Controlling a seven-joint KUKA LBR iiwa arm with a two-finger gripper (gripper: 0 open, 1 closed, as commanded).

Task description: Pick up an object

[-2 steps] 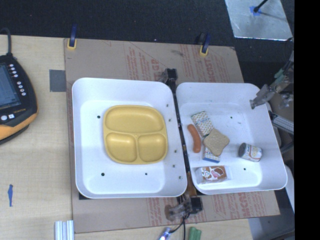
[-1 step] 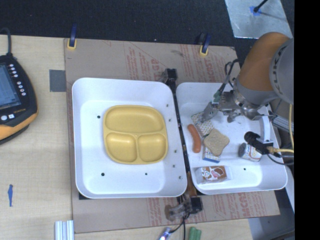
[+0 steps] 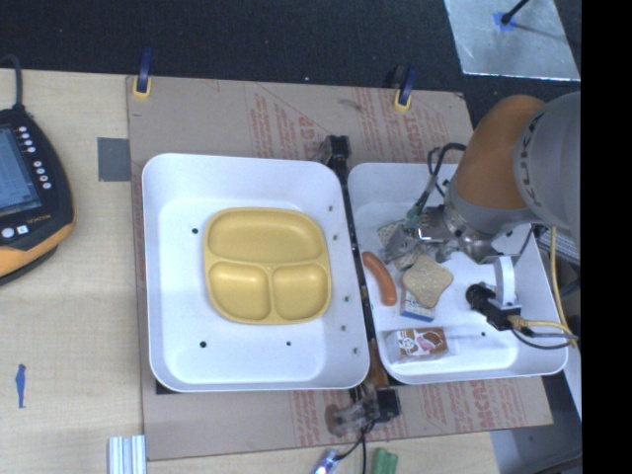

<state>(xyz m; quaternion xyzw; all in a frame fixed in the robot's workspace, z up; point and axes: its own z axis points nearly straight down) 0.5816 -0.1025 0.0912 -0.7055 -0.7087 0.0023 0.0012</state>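
A reddish-brown sausage-shaped toy hot dog lies flat in the right-hand shallow white bin, near its left wall, its length running roughly up and down the view; just right of it a tan, speckled slice of toy bread lies flat, overlapping a small white-and-blue card or packet; below them, apart, a small flat brown-and-white printed packet rests near the front wall.

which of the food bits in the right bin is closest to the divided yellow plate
The hot dog, lying reddish and elongated along the right bin's left edge; the bread slice and brown packet sit farther from the yellow plate.
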